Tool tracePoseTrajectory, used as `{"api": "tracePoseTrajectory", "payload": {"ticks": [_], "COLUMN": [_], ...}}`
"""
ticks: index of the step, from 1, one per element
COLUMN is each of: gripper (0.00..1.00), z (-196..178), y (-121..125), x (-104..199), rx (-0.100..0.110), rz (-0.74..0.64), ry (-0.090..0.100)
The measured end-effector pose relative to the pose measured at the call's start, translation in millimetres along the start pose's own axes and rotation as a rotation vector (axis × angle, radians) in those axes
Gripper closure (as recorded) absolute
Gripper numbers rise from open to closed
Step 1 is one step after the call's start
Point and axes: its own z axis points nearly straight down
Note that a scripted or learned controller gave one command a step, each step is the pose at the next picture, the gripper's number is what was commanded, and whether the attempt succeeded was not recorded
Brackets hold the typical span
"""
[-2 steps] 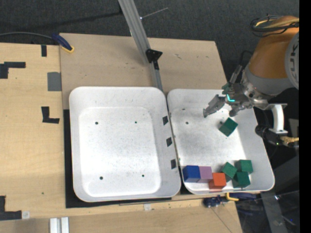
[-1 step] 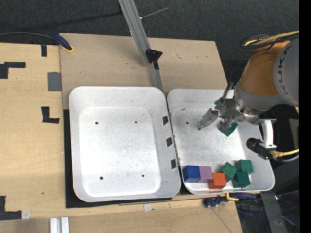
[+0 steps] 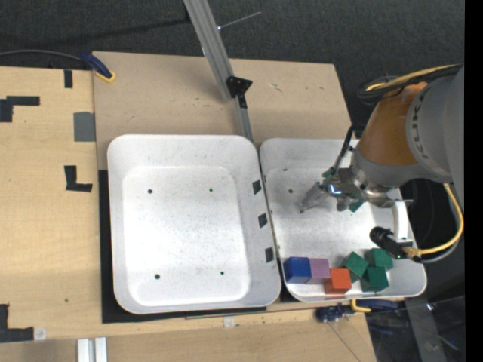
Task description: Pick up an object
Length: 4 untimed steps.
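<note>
A: The gripper [image 3: 311, 199] jaws look spread apart, nothing between them, over the right bin [image 3: 302, 153] floor.

B: Blocks sit near that bin's front edge: blue block [image 3: 297, 269], orange block [image 3: 339, 279], green blocks [image 3: 367, 268].

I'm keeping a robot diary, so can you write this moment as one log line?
gripper: over right bin, nothing held | blocks: blue, purple, orange, three green, near edge

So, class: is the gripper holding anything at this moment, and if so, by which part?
Nothing is held. The gripper hangs over bare floor of the right bin, apart from the blocks clustered at the bin's near edge, such as the blue block.
</note>
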Motion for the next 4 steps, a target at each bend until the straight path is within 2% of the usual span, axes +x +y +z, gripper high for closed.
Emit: {"api": "tracePoseTrajectory", "payload": {"ticks": [1, 2, 3, 4], "gripper": [0.00, 1.00, 1.00, 1.00], "z": [34.1, 22.8, -27.9, -80.2], "y": [-0.9, -0.4, -9.3, -7.3], "x": [0.6, 1.6, 5.0, -5.4], "rx": [-0.003, -0.004, -0.011, -0.012], "rz": [-0.001, -0.002, -0.001, 0.000], "ry": [0.000, 0.001, 0.000, -0.001]}}
